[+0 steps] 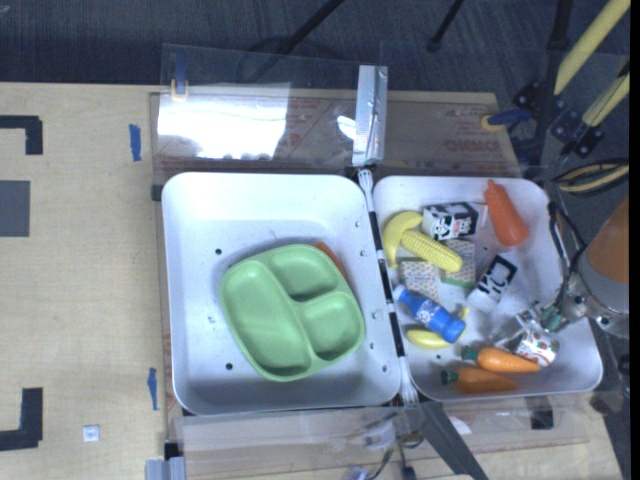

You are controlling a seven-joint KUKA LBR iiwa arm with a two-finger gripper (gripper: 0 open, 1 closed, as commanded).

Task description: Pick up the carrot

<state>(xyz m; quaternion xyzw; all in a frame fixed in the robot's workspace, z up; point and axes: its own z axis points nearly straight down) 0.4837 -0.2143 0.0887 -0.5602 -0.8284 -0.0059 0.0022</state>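
Note:
The carrot (497, 359), orange with a green stub at its left end, lies flat near the front wall of the right bin (585, 373). My gripper (545, 319) hangs low over the right side of that bin, just above and to the right of the carrot's thick end. A small white and red item (538, 349) sits between the gripper and the carrot. The arm's orange band (612, 250) shows at the right edge.
The right bin also holds a banana (398, 230), a corn cob (432, 250), a milk carton (450, 221), a blue bottle (430, 314), a black and white packet (494, 276) and an orange-red tapered item (506, 213). A green divided plate (290, 311) lies in the left bin (200, 218).

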